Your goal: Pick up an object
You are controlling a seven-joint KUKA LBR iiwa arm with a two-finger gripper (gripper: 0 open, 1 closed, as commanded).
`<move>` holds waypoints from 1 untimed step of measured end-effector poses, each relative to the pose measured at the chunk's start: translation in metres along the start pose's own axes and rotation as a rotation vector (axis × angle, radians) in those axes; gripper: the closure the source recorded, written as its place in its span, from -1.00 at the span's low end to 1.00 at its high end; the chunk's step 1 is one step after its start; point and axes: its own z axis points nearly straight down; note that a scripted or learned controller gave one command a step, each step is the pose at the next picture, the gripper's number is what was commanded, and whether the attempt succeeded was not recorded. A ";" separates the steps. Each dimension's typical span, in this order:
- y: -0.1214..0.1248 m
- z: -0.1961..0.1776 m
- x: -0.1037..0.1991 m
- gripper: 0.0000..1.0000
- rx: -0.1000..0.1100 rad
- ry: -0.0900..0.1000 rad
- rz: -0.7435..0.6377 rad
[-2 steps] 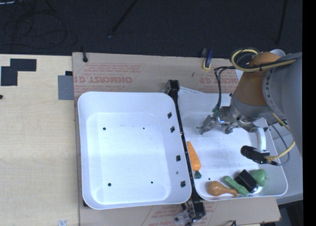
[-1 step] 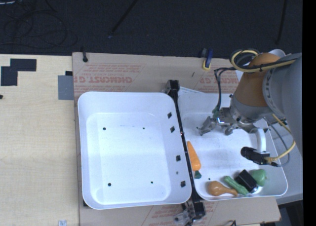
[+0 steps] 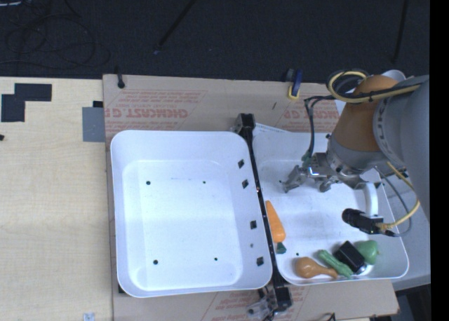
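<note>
My gripper [image 3: 306, 182] hangs over the upper middle of the right bin [image 3: 393, 270], open, with nothing between its fingers. An orange carrot-like piece [image 3: 275, 223] lies against the bin's left wall, below and left of the gripper, with a small green bit [image 3: 280, 247] at its lower end. Along the front wall lie a tan pear-shaped object [image 3: 311, 268], a long green object [image 3: 335, 262], a black block [image 3: 349, 256] and a round green object [image 3: 367, 249]. All of these are apart from the gripper.
The left bin [image 3: 119, 172] stands beside the right one, joined by a black clip strip [image 3: 254, 193]. Cardboard [image 3: 175, 102] lies under both bins. The arm's orange band [image 3: 361, 120] and grey body fill the right side.
</note>
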 end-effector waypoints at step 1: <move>0.000 0.000 0.000 -1.00 0.000 0.000 0.000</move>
